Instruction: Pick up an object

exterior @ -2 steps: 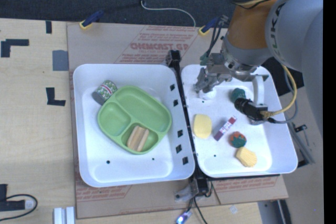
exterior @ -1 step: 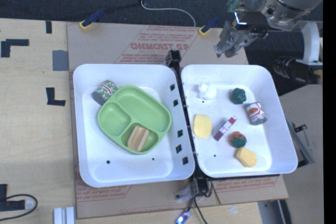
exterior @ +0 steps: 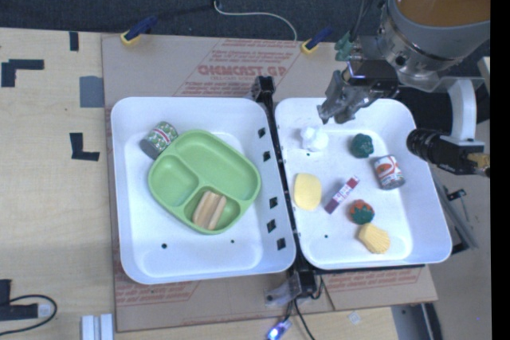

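Note:
My gripper hangs over the far edge of the right bin, above and just right of a small white object. Nothing shows between its fingers. In the right bin also lie a dark green lump, a red and white can on its side, a pale yellow piece, a purple and red bar, a red and green toy and a yellow corn-like piece.
The left bin holds a green divided plate with a tan hot-dog piece in one compartment, and a small can beside the plate's far left corner. A black divider separates the bins. A cable runs behind.

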Available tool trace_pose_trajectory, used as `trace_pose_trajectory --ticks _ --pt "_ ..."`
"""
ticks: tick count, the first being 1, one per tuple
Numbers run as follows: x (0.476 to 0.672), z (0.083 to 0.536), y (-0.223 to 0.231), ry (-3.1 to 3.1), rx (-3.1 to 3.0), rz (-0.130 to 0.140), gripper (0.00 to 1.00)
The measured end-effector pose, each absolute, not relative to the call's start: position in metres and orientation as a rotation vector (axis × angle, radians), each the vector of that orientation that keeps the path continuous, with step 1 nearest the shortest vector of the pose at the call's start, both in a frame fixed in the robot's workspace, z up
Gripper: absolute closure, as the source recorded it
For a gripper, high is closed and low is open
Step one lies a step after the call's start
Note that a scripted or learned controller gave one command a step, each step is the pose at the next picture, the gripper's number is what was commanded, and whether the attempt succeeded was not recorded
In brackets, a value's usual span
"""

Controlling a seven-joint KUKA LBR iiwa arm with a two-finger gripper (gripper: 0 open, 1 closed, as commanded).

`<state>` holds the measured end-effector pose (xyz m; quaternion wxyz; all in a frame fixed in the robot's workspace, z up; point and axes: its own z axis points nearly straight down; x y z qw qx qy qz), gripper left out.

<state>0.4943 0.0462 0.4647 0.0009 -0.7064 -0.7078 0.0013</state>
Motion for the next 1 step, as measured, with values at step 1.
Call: trace_pose_trajectory --ticks 1 --pt "0.4824 0.3945 0.0863 -2.223 -2.212 0.012 1.0"
